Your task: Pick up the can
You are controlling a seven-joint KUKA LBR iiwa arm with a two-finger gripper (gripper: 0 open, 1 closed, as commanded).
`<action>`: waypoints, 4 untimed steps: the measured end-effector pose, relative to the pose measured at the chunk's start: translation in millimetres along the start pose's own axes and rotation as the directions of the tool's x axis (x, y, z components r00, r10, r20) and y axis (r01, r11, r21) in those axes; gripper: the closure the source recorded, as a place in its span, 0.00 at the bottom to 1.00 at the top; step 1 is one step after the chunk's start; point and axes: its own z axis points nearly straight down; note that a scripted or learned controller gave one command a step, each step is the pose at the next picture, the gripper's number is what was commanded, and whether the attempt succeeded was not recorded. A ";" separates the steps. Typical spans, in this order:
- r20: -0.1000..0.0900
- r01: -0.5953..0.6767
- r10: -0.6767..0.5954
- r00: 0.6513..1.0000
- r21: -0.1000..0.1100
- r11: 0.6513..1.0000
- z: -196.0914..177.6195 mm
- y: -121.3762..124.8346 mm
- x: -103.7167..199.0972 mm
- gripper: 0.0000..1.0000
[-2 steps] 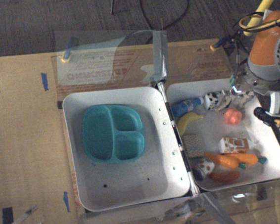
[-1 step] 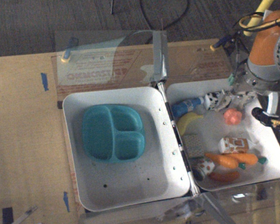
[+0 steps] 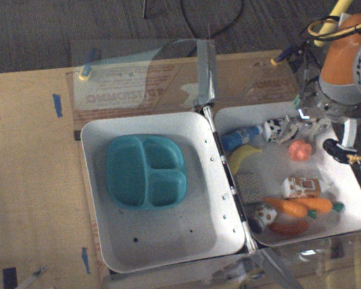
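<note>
A tan bench (image 3: 33, 207) fills most of the view, with dark carpet running along the top edge. Blue tape marks and black squares sit on the bench's left part. A clear plastic sheet (image 3: 135, 81) lies on the bench above the bins.

The left bin (image 3: 172, 244) holds a teal divided plate (image 3: 146, 171), lying flat in the bin's upper left part. The rest of that bin's floor is bare white.

The right bin (image 3: 355, 215) sits just beside it and is crowded. Along its left wall, from top to bottom, are a blue bottle (image 3: 239, 138) on its side, a yellow banana (image 3: 244, 156), a grey mesh piece (image 3: 249, 183) and the can (image 3: 263, 216). The can is small, white and red, and sits tilted in the bin's lower left corner, close to the left wall. An orange carrot (image 3: 290, 207) touches it on the right, and a red sausage (image 3: 290, 228) lies just below that.

Further right are a black-and-white cow toy (image 3: 276, 128) near the top wall, a pink ball (image 3: 300, 150), a small carton (image 3: 301, 187) and a second carrot (image 3: 320, 205).

The arm (image 3: 346, 65) comes in from the upper right, its orange band above the grey wrist. The gripper (image 3: 306, 116) hangs over the bin's upper part, just right of the cow toy and well apart from the can. Whether it is spread or pressed together cannot be told.
</note>
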 end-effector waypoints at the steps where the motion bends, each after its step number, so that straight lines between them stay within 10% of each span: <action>1: 0.000 -0.071 0.071 0.998 0.005 0.997 0.5 -1.5 2.3 0.00; 4: 0.023 -0.260 0.260 0.965 0.004 0.966 2.4 -9.4 17.6 0.00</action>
